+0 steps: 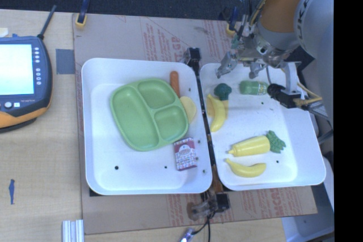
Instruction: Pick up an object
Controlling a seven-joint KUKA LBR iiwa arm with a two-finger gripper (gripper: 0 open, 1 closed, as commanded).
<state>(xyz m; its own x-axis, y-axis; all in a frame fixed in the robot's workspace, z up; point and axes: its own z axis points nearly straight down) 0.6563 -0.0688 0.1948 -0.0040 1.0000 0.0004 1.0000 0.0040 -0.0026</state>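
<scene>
My gripper (238,69) hangs over the far edge of the right bin (315,144), open, with nothing between its fingers. Just below it lie a green bottle (252,88) and a small broccoli piece (222,90). A banana (217,112) sits by the bin's left wall. Closer to the front are a yellow corn cob with green leaves (256,145) and a second, smaller banana (247,168). The grey arm with its orange band comes in from the upper right.
The left bin (89,122) holds a green divided plate (148,113), an orange carrot-like stick (174,83), a pale yellow piece (190,107) and a red packet (185,154). A teach pendant (20,82) lies on the bench at the left.
</scene>
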